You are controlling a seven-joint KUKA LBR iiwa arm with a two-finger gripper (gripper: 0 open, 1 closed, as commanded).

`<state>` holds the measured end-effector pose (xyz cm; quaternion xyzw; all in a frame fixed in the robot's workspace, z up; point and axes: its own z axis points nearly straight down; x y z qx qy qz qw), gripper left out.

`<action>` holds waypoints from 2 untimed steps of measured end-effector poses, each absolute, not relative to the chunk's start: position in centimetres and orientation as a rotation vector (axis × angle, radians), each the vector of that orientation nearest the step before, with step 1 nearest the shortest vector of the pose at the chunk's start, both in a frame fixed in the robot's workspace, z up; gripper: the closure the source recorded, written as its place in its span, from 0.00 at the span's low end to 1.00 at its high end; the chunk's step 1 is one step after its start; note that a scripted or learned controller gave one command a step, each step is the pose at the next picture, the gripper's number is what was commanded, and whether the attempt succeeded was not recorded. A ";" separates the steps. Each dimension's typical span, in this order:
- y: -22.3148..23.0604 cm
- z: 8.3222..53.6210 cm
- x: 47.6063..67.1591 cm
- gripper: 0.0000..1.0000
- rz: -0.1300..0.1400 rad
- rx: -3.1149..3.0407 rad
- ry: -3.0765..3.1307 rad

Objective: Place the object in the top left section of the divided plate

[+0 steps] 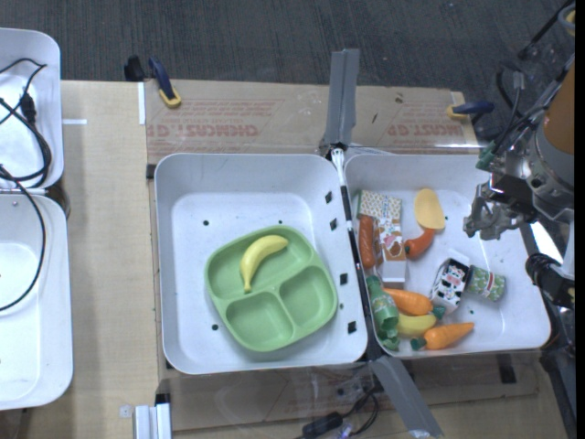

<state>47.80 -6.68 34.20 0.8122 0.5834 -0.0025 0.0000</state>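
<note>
Across the pale wooden worktop (pixel 101 245) sit two shallow white plastic bins side by side, the left bin (pixel 183 273) and the right bin (pixel 526 332). One grey arm with an orange band (pixel 558 126) reaches in from the right, and its end effector (pixel 491 219) hangs above the right bin's right part; how far it is open cannot be told, and nothing can be seen held in it. One round green divided plate with three sections (pixel 271 289) lies in the left bin. One yellow toy banana (pixel 260 256) lies in the plate's upper left section. Crowded in the right bin are a printed cardboard carton (pixel 388 227), a yellow chip-shaped disc (pixel 429 209), a black-and-white toy cow (pixel 449 284), a green patterned cup on its side (pixel 488 284), two orange toy carrots, one (pixel 409 301) above the other (pixel 447 335), and a second small yellow piece (pixel 416 323) between them.
</note>
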 end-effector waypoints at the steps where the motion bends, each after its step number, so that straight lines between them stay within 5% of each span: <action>1: -13.0 44.1 47.8 1.00 -0.007 2.801 1.422; 2: -20.0 44.0 47.8 1.00 -0.009 2.839 1.345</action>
